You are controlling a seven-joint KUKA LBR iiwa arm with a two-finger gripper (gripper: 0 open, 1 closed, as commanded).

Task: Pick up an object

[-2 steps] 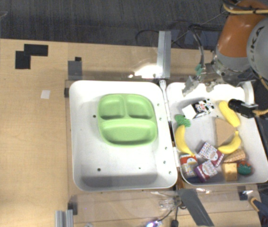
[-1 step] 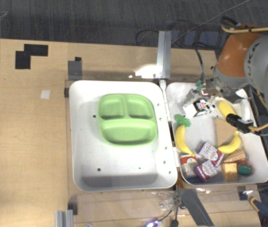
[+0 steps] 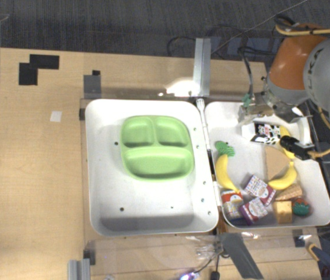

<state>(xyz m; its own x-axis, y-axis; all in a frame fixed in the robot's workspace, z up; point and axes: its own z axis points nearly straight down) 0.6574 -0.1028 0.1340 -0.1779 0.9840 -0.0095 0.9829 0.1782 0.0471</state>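
The grey two-finger gripper [image 3: 257,111] hovers over the right white plastic bin's [image 3: 327,206] far edge, approaching; whether it grasps anything I cannot tell. Next, descend toward the curved yellow banana [image 3: 225,177].

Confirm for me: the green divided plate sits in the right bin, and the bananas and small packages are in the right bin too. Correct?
Not quite. The camera view shows the green divided plate in the left bin. The bananas and small packages are indeed in the right bin.
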